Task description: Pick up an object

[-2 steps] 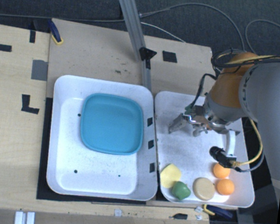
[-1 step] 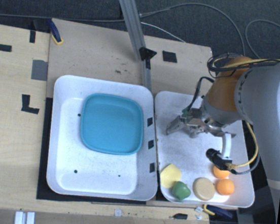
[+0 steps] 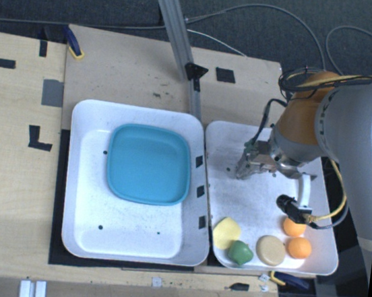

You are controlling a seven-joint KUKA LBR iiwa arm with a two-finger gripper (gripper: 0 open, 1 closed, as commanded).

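My gripper (image 3: 246,168) hangs over the upper middle of the right bin (image 3: 231,138), its fingers pointing down toward bare bin floor. Nothing shows between the fingers. Along the bin's front edge lie a yellow piece (image 3: 226,231), a green piece (image 3: 241,253), a beige round piece (image 3: 271,250) and two orange balls (image 3: 299,248) (image 3: 293,227). All of these sit well below and to the right of the gripper, apart from it.
The left bin (image 3: 84,172) holds a blue square plate (image 3: 149,164). A grey pole (image 3: 179,42) slants across the back of the bench. Black cables (image 3: 333,191) loop around the wrist near the right bin's right wall.
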